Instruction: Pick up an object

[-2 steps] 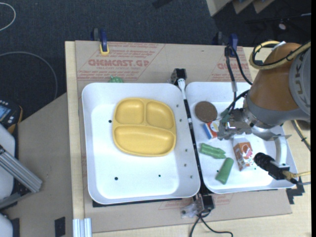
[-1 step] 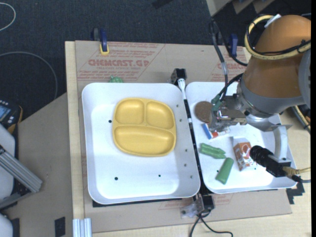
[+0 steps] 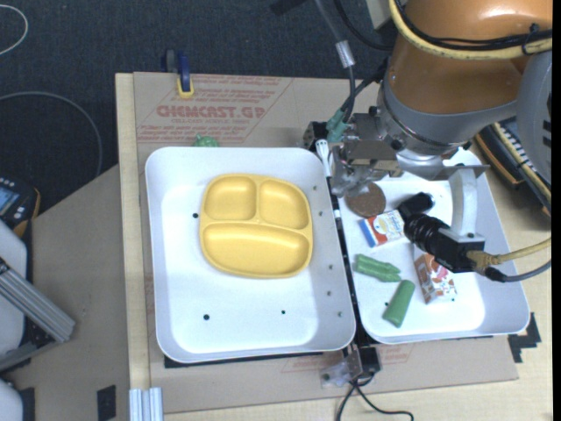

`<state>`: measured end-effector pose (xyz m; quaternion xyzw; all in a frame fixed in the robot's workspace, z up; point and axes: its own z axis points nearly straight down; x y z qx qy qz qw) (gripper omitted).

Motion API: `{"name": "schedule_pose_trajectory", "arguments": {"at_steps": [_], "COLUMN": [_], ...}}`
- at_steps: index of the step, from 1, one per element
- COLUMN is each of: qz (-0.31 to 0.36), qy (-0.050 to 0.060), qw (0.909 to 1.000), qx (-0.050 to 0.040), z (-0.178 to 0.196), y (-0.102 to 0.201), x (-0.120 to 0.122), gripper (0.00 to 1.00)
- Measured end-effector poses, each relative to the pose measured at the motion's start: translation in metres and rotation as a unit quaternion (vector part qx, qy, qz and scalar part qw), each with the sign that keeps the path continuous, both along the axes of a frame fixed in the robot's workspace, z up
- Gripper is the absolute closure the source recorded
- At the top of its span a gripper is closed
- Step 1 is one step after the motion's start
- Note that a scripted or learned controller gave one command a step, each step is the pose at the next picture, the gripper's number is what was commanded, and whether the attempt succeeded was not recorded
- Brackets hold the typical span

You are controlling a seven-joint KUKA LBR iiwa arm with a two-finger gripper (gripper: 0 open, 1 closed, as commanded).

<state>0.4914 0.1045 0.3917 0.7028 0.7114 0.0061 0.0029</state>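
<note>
Because the tool [image 3: 351,175] hangs low over the far left corner of the right bin [image 3: 504,318], the nearest candidate is the brown disc [image 3: 365,201], just beside it toward the camera. Whether the tool is apart or together I cannot tell. A small red-and-white carton [image 3: 383,228] lies a little farther on, then two green sticks [image 3: 378,267] [image 3: 400,303], long axes crossing. A short drop toward the camera would likely meet the disc.
</note>
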Motion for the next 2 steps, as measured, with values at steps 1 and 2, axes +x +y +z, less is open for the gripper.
{"name": "schedule_pose_trajectory", "arguments": {"at_steps": [1, 2], "qz": [-0.005, -0.004], "qy": [0.004, 0.004], "qw": [1.0000, 1.0000], "qx": [-0.0025, -0.0027], "z": [0.005, 0.015], "y": [-0.005, -0.005], "x": [-0.001, 0.000], "gripper": [1.00, 1.00]}}
